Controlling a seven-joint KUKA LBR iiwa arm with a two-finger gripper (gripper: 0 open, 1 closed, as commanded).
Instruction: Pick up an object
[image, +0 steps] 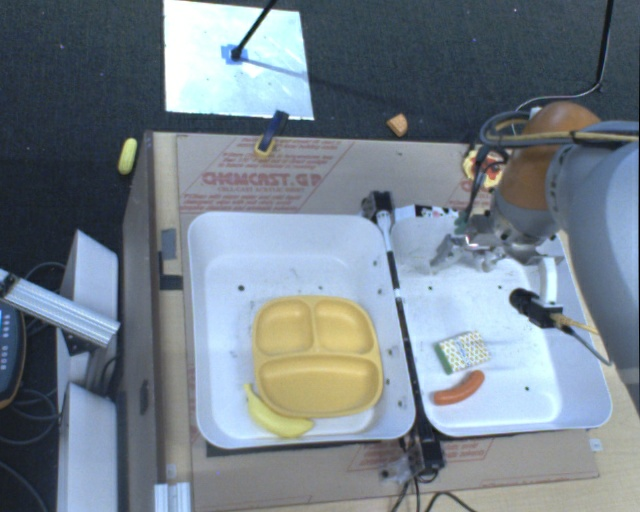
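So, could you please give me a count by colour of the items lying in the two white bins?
Yellow: 2, the divided plate and the banana, both in the left bin
Orange-red: 1, the sausage in the right bin
Green-and-white patterned: 1, the small block in the right bin
Total: 4

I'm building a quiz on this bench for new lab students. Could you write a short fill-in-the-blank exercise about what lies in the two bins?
1. The yellow divided plate lies in the ____ bin.
2. The banana lies against the plate's near-left edge and shares its colour, ____.
3. In the right bin, the orange sausage lies just nearer the camera than the small ____ box.

Missing words: left; yellow; patterned
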